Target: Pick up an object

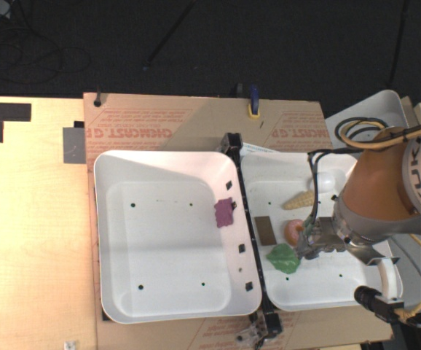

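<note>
Gripper [311, 248] low in right bin [341, 297], between green object [283, 258] and pink object [293, 230], placed for a grasp; finger state cannot tell

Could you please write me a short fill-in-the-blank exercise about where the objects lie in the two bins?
1. The purple object lies in the ____ bin as the camera sees it.
2. The green object lies in the same bin as the ____ block.
3. The arm's pincer is over the ____ bin.
4. The band above the arm's wrist is ____ in colour.

Missing words: left; brown; right; orange
</note>
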Tool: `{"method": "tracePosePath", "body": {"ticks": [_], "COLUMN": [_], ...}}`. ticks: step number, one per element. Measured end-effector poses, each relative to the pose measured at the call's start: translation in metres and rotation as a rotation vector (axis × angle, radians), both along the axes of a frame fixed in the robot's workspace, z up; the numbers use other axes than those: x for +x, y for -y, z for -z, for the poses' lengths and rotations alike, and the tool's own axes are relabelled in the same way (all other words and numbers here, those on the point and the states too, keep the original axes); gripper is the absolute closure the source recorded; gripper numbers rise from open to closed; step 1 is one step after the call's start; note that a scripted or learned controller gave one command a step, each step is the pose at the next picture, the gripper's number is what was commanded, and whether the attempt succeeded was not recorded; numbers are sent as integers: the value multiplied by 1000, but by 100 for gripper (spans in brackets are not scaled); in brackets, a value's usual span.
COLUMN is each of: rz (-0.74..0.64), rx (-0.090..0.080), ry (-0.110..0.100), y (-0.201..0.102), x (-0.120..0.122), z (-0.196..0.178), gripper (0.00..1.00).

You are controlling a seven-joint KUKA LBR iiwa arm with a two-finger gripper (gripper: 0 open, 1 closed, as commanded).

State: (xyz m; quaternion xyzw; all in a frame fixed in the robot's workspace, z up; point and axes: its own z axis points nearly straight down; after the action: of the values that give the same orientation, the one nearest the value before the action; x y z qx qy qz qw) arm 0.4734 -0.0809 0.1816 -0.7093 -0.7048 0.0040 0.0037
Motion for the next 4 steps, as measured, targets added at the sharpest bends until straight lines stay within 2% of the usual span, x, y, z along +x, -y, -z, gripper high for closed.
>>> {"method": "tracePosePath", "body": {"ticks": [1,2,3,4], "rz": [-10,-3,1,-11], "rx": [1,1,-5,0], "ry": [14,4,13,13], "y": [-40,31,131,62], "x": [3,1,2,3], "z": [-102,-24,-66,-150], "gripper": [100,100,100,100]}}
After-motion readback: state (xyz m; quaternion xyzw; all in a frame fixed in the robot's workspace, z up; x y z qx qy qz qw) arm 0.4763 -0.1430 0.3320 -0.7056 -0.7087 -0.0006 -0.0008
